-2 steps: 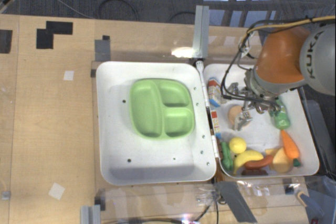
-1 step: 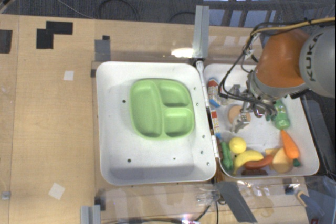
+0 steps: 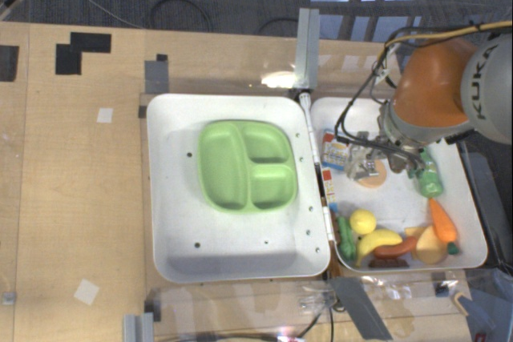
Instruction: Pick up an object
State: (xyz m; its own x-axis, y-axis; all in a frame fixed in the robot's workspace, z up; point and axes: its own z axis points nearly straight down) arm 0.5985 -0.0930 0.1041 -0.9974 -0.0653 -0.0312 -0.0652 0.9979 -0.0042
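The pincer (image 3: 370,164) is hanging low in the right bin (image 3: 474,208), near its back half, and the big grey arm with the orange band (image 3: 429,88) is reaching in over it from the right. I cannot tell how the pincer is set, because the metal parts are small and dark and mixed up with the things under them. Just under and beside the pincer a flat round tan thing (image 3: 375,177) is lying on the bin floor. Just to the left of the pincer a small box with red and blue on it (image 3: 335,154) is sitting near the bin's left wall. To the right of the pincer a green bottle (image 3: 430,179) is lying on its side. Farther toward the front of the bin, toys are piling up together: an orange carrot (image 3: 443,222), a yellow lemon (image 3: 363,222), a yellow banana (image 3: 380,241), a brown sausage (image 3: 393,251), a green pod (image 3: 345,235) by the left wall, and a tan pear-like toy (image 3: 430,246). In the left bin (image 3: 172,252) a light green tray with three sections (image 3: 244,166) is lying flat in the middle. Both bins are sitting side by side on the light wooden bench (image 3: 72,196).
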